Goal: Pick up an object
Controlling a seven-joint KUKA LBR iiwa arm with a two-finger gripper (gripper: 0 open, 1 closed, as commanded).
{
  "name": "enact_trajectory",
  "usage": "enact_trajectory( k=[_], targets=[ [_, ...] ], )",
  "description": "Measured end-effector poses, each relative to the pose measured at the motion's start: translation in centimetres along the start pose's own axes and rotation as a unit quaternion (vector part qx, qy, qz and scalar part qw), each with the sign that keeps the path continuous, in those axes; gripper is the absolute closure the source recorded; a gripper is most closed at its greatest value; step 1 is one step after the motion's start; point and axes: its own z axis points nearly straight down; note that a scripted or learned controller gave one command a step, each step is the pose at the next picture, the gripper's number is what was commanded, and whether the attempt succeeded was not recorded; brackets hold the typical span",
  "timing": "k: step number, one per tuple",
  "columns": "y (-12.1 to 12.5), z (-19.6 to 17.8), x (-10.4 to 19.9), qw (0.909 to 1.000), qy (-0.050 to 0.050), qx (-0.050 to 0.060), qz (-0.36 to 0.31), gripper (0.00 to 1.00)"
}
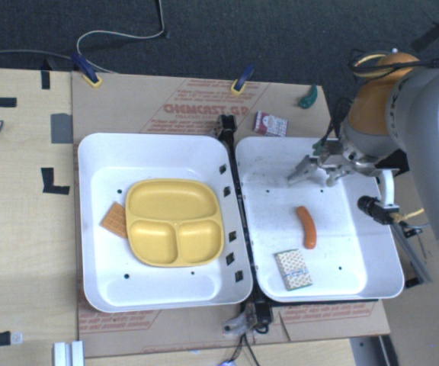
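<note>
Looking at the right-hand shallow white plastic bin point(372, 280): two candidates in it. A small orange-red sausage-shaped toy point(306, 226) lies near the middle of that bin, long axis running roughly toward the table's near edge. A small flat speckled grey-tan block point(293, 269), sponge-like by the look of it, sits just beside it toward the bin's near edge, apart from the sausage, not touching.

The grey two-finger gripper point(305, 171) hovers over the far part of the same bin, pointing toward the divider between the bins. Jaws look spread a little, nothing between them. Low confidence on how wide; they're small and foreshortened here.

Handling guess, sausage: light, likely smooth plastic or rubber, rounded cross-section, so it may roll or squirt out if pinched off-centre. Best hold is across the short axis at mid-length, jaws turned square to its long axis. Plenty of bare bin floor on both sides for the jaws to come down.

Handling guess, block: light, probably soft and compressible, flat faces give better friction. It sits low, so the jaws need to reach nearly to the bin floor. Grip across the narrower pair of sides.

The left-hand white bin point(97, 280) holds a yellow plastic three-compartment plate point(175, 221) with a tan cracker-like square point(114, 219) tucked at its left edge. The plate is wide and rigid, poor for this gripper.

Sausage is nearest the gripper, so I'd go for that.
</note>
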Motion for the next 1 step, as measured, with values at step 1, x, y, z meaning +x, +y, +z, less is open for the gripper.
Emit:
enact_trajectory(
  k=[1],
  targets=[
    [-2.70,1.93,3.03,1.0000,0.001,0.001,0.002,0.00]
  ],
)
